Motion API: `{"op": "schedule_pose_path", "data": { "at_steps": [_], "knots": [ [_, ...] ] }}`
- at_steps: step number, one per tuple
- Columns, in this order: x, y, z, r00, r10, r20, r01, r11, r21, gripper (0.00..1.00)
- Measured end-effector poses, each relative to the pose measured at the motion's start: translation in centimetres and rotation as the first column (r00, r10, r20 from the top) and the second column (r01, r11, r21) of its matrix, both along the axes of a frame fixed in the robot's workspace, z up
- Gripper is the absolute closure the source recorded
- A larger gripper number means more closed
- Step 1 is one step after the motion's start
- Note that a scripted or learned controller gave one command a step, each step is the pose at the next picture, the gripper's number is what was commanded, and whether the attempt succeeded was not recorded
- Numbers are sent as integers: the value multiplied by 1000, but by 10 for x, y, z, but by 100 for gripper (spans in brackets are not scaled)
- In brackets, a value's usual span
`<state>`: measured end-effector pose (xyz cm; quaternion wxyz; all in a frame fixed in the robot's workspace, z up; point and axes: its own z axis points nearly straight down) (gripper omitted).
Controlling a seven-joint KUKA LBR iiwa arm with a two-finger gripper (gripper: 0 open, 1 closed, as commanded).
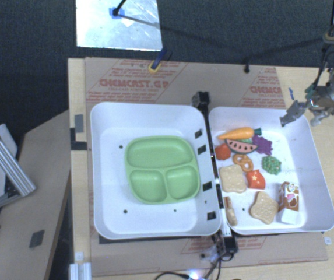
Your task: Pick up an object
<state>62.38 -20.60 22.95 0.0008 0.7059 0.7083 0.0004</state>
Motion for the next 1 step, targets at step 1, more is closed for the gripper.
{"op": "schedule_pose_path", "data": {
  "at_steps": [1],
  "knots": [
    [4,8,-46,1000,2,-2,-2,1000,0,0]
  ]
}}
